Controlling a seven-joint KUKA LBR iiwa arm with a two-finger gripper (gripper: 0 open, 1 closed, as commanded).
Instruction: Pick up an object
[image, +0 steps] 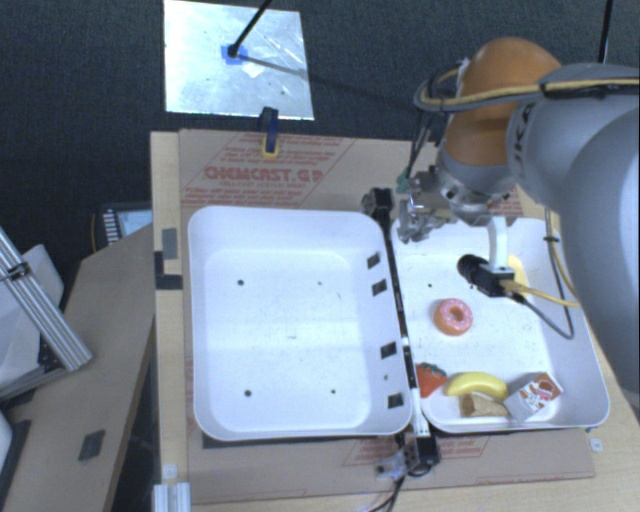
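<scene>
In the right bin (575, 360) lie a pink donut (453, 317), a yellow banana (476, 382), a red strawberry-like piece (431, 379), a brown bread piece (482, 405) and a small red-and-white carton (532, 396). They cluster in the bin's middle and front. My gripper (413, 224) hangs over the bin's far left corner, well behind the donut and close to the wall between the bins. A black part with a yellow cable (483, 275) hangs from the arm, with something yellow (516, 270) partly hidden behind it.
The left bin (290, 320) adjoins on the left, with black clips (388, 350) along the shared wall. Both bins rest on a cardboard sheet (270, 165). The grey arm with its orange band (500, 90) looms over the right bin's far side.
</scene>
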